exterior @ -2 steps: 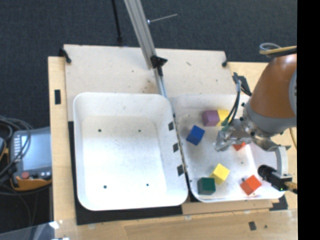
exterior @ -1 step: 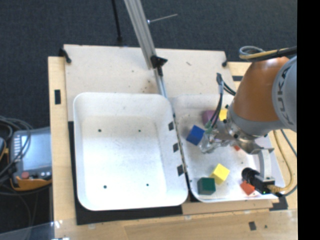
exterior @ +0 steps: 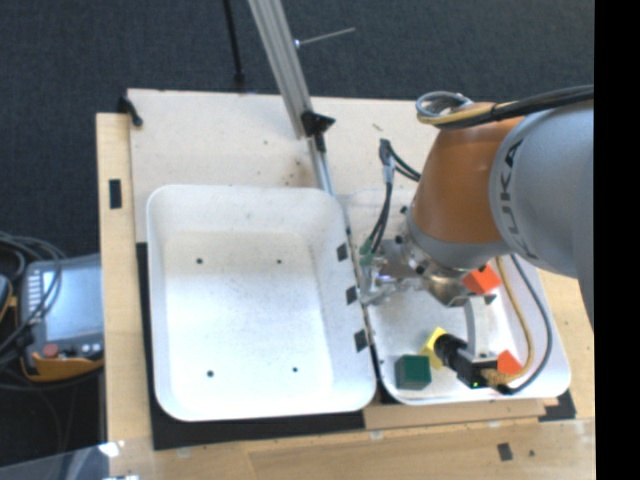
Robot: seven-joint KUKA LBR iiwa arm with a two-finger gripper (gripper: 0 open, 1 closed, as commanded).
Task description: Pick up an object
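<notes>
My gripper (exterior: 437,286) hangs low over the right bin (exterior: 552,368), mostly hidden under the orange-banded wrist. A green block (exterior: 412,371) lies at the bin's near left, just in front of the gripper. An orange piece (exterior: 484,280) sits right beside the wrist on its right. Another orange piece (exterior: 508,363) lies near the bin's front right. A small yellow thing (exterior: 435,341) shows between the green block and the wrist; I cannot tell what it is. Nothing is visibly held.
The left bin (exterior: 250,298) lies beside the right one, their walls meeting at about (exterior: 365,338). A slanted metal rail (exterior: 285,63) rises from the back of the bench. A control pendant (exterior: 60,318) lies off the bench to the left.
</notes>
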